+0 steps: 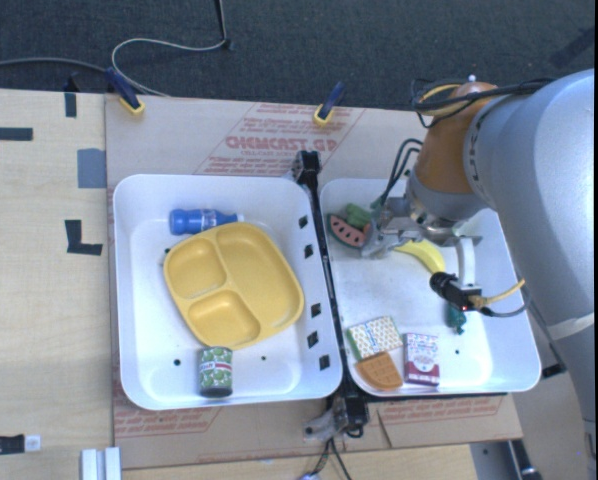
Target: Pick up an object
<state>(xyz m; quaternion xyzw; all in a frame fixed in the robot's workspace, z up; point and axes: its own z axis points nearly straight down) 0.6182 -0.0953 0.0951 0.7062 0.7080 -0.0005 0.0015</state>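
Observation:
My gripper [377, 240] hangs low over the far part of the right bin [479, 363], its fingers pointing left and down. A watermelon slice toy [346, 230] lies just left of the fingertips. A yellow banana [426, 257] lies just right of them, partly under the wrist. I see nothing clearly held between the fingers. At the near edge of the right bin lie a patterned card [372, 335], an orange waffle-like piece [381, 370] and a small red and white box [421, 358].
The left bin [139, 298] holds a yellow divided plate [233, 283], a blue bottle [201, 220] lying flat behind it and a small green can [215, 370] at the front. The arm's grey body covers the right bin's right side. Clamps and cables sit on the divider.

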